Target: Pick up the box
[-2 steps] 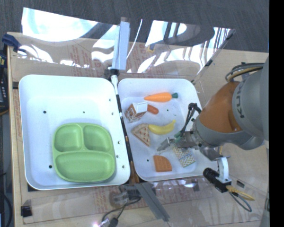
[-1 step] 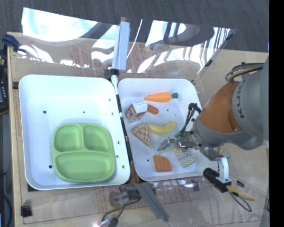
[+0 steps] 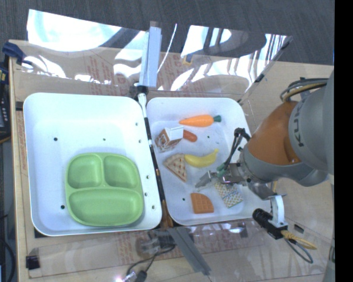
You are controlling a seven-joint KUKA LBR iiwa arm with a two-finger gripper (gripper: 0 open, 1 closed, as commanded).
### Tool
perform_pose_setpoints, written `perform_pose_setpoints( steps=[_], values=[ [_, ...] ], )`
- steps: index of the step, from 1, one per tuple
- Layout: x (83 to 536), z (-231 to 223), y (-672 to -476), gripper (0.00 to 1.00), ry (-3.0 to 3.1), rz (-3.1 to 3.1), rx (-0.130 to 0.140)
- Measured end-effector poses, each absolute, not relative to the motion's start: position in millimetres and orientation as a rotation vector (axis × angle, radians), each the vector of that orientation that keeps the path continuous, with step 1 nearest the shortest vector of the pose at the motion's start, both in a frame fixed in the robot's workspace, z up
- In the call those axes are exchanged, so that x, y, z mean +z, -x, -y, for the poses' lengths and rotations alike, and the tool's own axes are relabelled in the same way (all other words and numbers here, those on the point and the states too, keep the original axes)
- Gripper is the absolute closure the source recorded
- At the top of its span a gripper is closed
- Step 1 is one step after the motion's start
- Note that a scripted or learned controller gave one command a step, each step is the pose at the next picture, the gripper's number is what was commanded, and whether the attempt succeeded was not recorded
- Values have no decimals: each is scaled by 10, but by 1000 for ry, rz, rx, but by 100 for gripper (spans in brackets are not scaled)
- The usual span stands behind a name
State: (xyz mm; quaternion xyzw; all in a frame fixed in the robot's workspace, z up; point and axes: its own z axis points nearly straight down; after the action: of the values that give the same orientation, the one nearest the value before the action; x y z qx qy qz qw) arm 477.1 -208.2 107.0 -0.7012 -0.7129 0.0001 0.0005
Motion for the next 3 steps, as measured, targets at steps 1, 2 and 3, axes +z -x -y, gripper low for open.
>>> perform_pose_setpoints(
  steps=[1, 2, 3],
  values=[
    [1070, 2082, -4771, 0, 2202, 2239, 0],
    [1070, 2082, -4771, 0, 2202, 2239, 0],
    [1070, 2082, -4771, 0, 2202, 2239, 0]
  ],
)
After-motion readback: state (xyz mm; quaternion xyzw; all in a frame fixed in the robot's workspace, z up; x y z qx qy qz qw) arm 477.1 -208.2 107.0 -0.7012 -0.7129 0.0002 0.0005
